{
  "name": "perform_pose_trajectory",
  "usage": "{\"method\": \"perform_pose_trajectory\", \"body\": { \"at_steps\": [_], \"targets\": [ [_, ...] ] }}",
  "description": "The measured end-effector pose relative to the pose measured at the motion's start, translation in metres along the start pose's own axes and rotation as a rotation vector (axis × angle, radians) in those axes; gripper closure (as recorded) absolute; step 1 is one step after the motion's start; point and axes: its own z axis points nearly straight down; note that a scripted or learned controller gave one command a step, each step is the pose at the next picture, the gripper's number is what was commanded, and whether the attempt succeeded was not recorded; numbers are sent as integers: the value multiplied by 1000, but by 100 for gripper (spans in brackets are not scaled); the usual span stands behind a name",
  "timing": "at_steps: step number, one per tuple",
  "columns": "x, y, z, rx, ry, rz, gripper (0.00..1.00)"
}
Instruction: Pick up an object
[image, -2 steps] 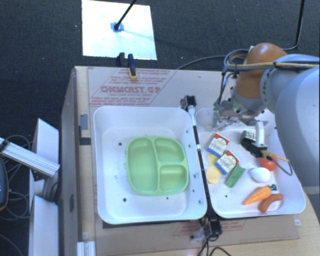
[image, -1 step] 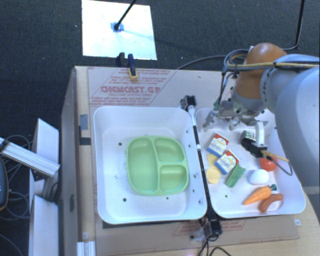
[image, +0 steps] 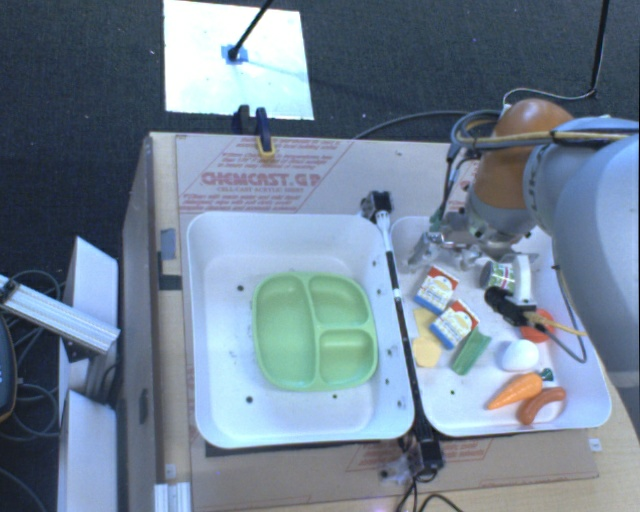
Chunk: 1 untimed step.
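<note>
Two white bins sit side by side on the bench. The left bin (image: 215, 330) holds one thing, a green tray (image: 315, 330) with three sections, lying flat near the middle and nudged toward three o'clock. The right bin (image: 590, 400) is the busy one: two small cartons (image: 447, 307) overlap near its centre, a yellow slice (image: 427, 345) lies at their seven o'clock, a green stick (image: 470, 352) slants just beside the lower carton, a white egg (image: 519, 354) rests at four o'clock, and a carrot (image: 517, 389) with a sausage (image: 541, 404) just beside it lies down at five o'clock. A small can (image: 505, 274) lies at two o'clock. The arm (image: 570, 180) reaches over the bin's twelve o'clock end, and the gripper (image: 447, 243) hangs there above the cartons; whether its fingers are apart or together I cannot tell.
</note>
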Motion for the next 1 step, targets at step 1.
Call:
{"method": "perform_pose_trajectory", "body": {
  "at_steps": [1],
  "targets": [
    [6,9,0,-1,1,-3,0]
  ]
}}
